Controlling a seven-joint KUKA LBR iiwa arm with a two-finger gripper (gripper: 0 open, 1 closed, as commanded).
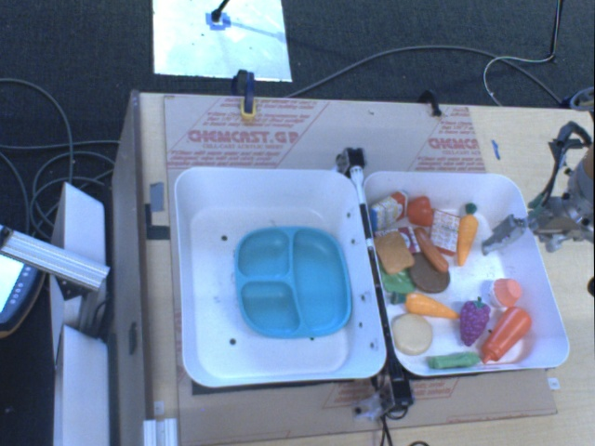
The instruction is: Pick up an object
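The right bin [535, 277] holds a pile of toy food: an upright carrot [467, 233], a red tomato [419, 210], a slice of toast [394, 252], a brown disc [429, 274], purple grapes [474, 319], a lying carrot [430, 305], a red-orange pepper [507, 333], a green bean [456, 360] and a cream round piece [413, 334]. My gripper [507, 234] hangs over the bin's right side, just right of the upright carrot and above a pink-orange piece [508, 292]. It points down and to the left. Nothing shows in its grasp.
The left bin [204, 249] holds a blue divided plate [293, 282]. A black divider [367, 249] runs between the bins. The arm [569, 214] comes in over the right rim. Cables lie on the dark floor beyond the bench.
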